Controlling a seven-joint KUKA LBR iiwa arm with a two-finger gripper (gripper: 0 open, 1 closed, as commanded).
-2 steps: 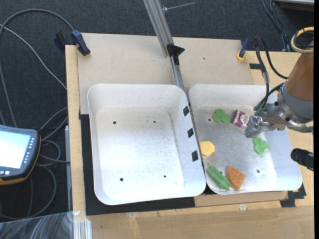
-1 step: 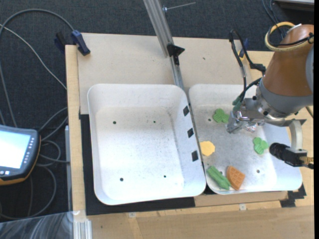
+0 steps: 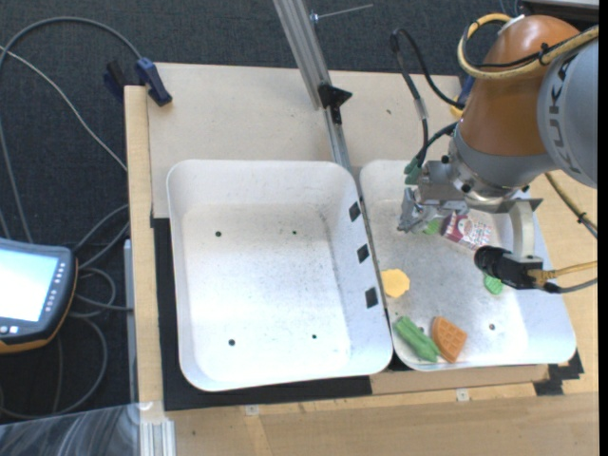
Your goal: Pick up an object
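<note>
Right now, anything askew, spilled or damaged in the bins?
Nothing looks spilled or broken. The right bin holds a yellow piece, a green piece and an orange piece, lying loose near its front-left corner. A red-and-white packet and another green item sit partly under the arm. The left bin looks undamaged, though speckled.

Wooden bench [image 3: 237, 103] — two white bins [image 3: 261, 274] side by side.

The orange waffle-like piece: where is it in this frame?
The orange piece lies in the right bin near its front edge, just right of the green object and below the yellow piece.
</note>
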